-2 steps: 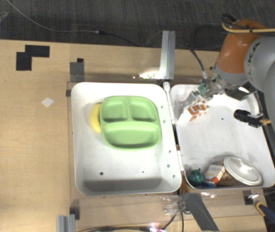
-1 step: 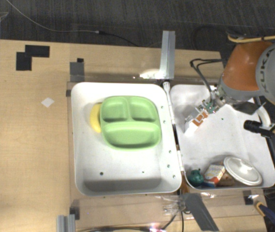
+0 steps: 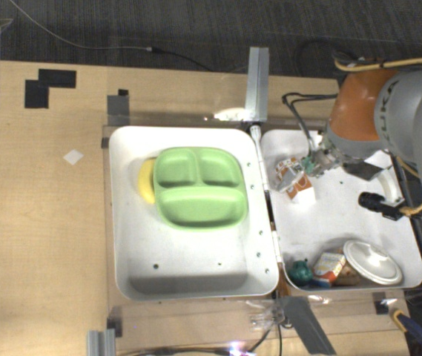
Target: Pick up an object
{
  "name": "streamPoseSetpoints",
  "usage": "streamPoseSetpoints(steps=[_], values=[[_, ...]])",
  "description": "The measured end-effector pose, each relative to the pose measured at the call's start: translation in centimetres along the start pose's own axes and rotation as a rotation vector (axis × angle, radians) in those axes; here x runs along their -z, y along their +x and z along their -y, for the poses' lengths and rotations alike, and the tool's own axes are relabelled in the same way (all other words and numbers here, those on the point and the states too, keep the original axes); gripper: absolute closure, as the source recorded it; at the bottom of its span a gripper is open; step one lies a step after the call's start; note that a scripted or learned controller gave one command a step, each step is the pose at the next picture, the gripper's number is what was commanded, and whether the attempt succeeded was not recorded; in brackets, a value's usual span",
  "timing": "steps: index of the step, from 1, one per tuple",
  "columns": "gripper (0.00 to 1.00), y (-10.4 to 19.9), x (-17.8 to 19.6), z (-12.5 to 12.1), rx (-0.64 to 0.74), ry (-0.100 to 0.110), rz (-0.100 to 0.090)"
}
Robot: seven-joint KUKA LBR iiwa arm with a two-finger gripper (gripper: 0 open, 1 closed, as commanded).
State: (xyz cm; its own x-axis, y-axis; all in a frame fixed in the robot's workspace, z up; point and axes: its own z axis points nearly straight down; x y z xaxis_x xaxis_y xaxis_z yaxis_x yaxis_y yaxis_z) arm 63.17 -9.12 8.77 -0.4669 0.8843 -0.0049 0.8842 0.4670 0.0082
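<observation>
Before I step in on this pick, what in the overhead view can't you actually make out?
- Gripper: too small and blurred to tell its finger state or whether it touches the small packet beneath it.
- Yellow object in the left bin: mostly hidden under the green divided plate.
- Pile in the right bin's near corner: items overlap beside the white lid, too blurred to identify.

One fixed camera looks down slantwise on both white bins (image 3: pixel 188 273).
</observation>
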Motion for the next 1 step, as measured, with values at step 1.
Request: streamPoseSetpoints(steps=[1], values=[[0.00, 5.11, 10.01, -5.56, -0.101, 0.000, -0.001]])
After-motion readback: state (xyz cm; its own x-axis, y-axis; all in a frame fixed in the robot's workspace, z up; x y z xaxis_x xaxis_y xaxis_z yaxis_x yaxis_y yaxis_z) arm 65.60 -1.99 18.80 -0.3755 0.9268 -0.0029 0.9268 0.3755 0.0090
